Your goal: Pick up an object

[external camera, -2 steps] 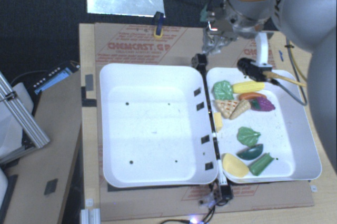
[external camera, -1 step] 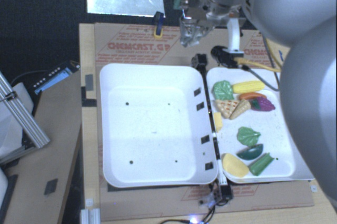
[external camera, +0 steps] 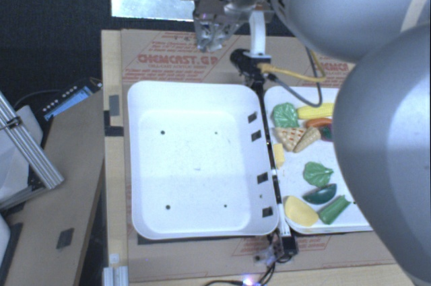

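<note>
My gripper (external camera: 212, 34) hangs high over the brown cardboard just beyond the far rim of the left bin (external camera: 135, 143). It is well apart from the toy food, which all lies in the right bin (external camera: 293, 178). There I see a green leafy piece (external camera: 285, 115), a yellow banana-like piece (external camera: 315, 112) and a tan waffle wedge (external camera: 291, 138). Further along are a green leaf (external camera: 316, 173), a dark teal piece (external camera: 320, 194), a green pepper-like piece (external camera: 333, 209) and a yellow lemon (external camera: 300, 210). The arm's grey body hides the right part of that bin.
A small yellow bit (external camera: 278, 155) lies by the divider between the bins. An orange-red piece (external camera: 322, 124) sits beside the banana. An aluminium frame (external camera: 27, 150) stands off the bench at the left.
</note>
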Controlling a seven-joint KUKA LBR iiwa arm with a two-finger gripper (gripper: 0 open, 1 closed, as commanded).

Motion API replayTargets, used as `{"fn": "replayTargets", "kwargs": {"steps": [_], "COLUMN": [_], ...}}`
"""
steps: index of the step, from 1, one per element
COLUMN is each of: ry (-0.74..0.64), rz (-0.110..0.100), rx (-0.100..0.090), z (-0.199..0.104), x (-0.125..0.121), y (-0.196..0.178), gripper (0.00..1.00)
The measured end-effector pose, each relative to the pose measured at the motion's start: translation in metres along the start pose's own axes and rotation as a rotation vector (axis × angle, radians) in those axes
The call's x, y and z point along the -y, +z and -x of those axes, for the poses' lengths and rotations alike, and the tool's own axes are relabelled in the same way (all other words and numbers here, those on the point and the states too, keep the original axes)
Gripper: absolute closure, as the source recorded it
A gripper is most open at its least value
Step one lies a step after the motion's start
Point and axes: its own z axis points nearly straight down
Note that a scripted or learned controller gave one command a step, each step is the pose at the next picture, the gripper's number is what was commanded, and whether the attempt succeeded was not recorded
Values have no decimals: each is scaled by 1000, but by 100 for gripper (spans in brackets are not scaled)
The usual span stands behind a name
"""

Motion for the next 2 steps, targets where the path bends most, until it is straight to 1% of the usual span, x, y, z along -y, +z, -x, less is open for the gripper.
{"fn": "replayTargets", "kwargs": {"steps": [1,2], "ry": [3,5], "rz": [-1,-3], "rx": [2,4], "z": [-42,-40], "x": [-1,-1], "y": [-10,-20], "gripper": [100,100]}}
